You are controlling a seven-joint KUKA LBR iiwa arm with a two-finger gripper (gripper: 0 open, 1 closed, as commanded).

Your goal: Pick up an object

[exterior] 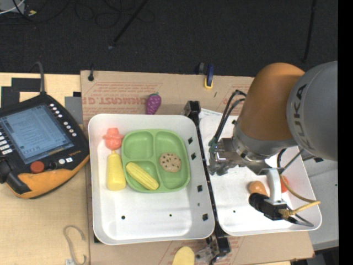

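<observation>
Apparently the approach step: gripper (219,158) hangs over the right bin (234,203), opening impossible to tell; next it must settle onto that bin's orange object (256,187).

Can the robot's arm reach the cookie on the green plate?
Probably yes. The cookie lies uncovered in the green plate's right compartment, with nothing on top of it. The gripper hangs over the right bin, just across the rims from it.
</observation>
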